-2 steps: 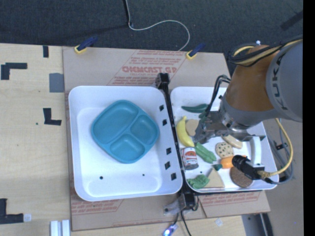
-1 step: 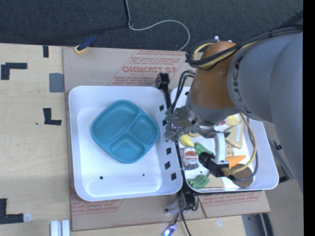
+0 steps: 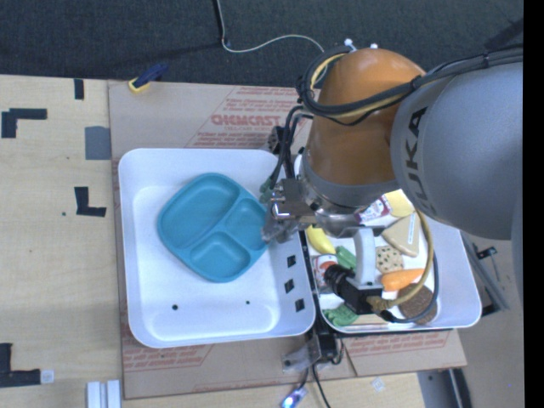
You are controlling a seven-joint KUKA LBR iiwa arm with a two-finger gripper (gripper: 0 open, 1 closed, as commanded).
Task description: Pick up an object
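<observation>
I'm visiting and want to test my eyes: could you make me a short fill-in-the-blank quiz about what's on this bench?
1. The blue divided plate lies in the ____ bin as the camera sees it.
2. The band above the arm's wrist is coloured ____.
3. The small food items, such as the yellow banana, lie in the ____ bin.

Missing words: left; orange; right

My arm's orange band (image 3: pixel 361 100) looks glossy and smooth, its grey shell (image 3: pixel 476 143) satin. The blue divided plate (image 3: pixel 212 226) at centre left looks like smooth plastic, as do the white bins (image 3: pixel 144 253). The bench (image 3: pixel 51 253) looks like matt wood, with brown cardboard (image 3: pixel 170 117) under the bins.
</observation>
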